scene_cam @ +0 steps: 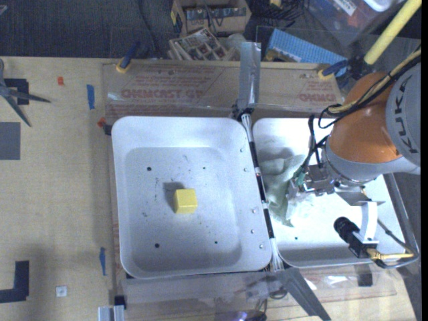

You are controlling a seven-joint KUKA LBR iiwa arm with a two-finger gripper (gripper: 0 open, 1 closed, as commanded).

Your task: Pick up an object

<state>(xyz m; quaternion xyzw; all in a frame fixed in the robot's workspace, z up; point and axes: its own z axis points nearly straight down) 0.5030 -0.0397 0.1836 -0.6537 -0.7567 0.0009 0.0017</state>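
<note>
A small yellow block (186, 200) lies near the middle of the left bin (134, 146). A pale green and white crumpled thing (282, 196), soft-looking, lies along the left side of the right bin (267, 134). My gripper (306, 182) hangs low in the right bin under the orange wrist band, right at the upper right edge of that crumpled thing. The wrist hides the contact between them.
The ridge where the two bins meet (257, 179) runs just left of the gripper. The grey and orange arm (364, 132) covers much of the right bin's far right side. Wooden bench surrounds the bins, with cardboard behind them.
</note>
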